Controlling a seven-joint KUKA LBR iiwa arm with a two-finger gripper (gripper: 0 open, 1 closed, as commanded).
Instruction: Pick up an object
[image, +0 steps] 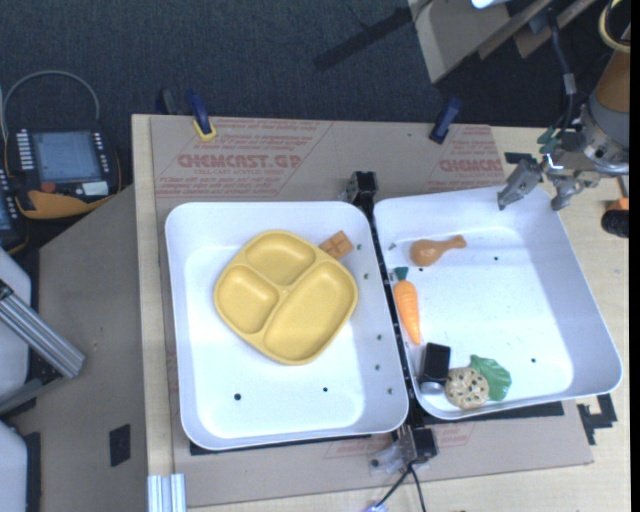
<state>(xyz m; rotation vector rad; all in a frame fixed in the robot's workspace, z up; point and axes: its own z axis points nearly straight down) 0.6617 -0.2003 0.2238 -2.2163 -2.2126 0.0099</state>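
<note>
the arm's two-finger gripper (538, 188) hangs over the far right corner of the right-hand shallow white bin (560, 290), its fingers spread apart with nothing between them. in that bin, a tan plastic drumstick (436, 249) lies near the far left corner, and an orange toy carrot with a green top (405, 307) lies along the left edge just nearer than it. at the near left corner sit a small black block (435, 361), a round beige cookie with dark specks (463, 387) and a green leafy toy piece (493, 376), all crowded together and touching. the left-hand shallow white bin (200, 390) carries a yellow three-compartment plastic plate (286, 296) in its far half, and a small brown waffle-like block (337, 244) rests against the plate's far right rim. both bins sit on a brown cardboard-covered board (300, 150).
</note>
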